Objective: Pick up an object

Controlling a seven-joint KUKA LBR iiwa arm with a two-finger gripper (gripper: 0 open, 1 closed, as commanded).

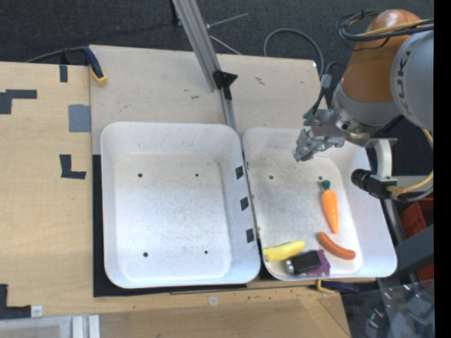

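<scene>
Four items lie in right bin (366, 259): carrot (329, 208), sausage (336, 246), banana (283, 251), dark block (306, 263) on purple at near edge. Left bin (113, 189) beside it. Gripper (304, 150) poised over far part of right bin, nothing between fingers; opening too small to judge. Carrot nearest, apart from rest, probably easiest target. Best approach: centre over carrot's middle, turn jaws across its narrow width, descend straight, close only once low. Cluster at near edge risky: items close together, bin wall tight behind.
</scene>
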